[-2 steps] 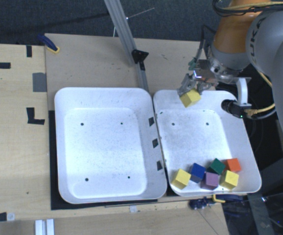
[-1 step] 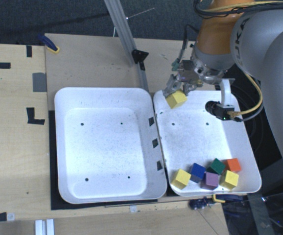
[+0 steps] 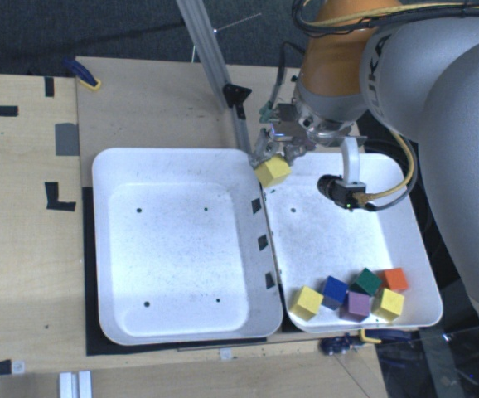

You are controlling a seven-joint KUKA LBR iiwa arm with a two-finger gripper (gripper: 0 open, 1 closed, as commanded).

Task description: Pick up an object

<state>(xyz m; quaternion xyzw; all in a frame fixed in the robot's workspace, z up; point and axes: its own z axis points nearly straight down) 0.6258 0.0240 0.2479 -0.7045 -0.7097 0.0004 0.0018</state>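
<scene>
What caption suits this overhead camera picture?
Robot hand lifts a yellow cube above the right bin.

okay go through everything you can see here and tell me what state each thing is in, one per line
gripper: raised over the bins' shared edge, shut on a yellow cube
yellow cube: held, lifted
cluster of cubes: resting loose in the right bin's near corner
right bin: flat on the bench
left bin: flat on the bench

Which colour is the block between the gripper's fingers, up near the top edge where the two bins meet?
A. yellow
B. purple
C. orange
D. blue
A. The gripper is shut on a yellow block, lifted near the bins' shared top edge, while the blue block, orange block and purple block lie in the right bin near its lower edge.
</scene>
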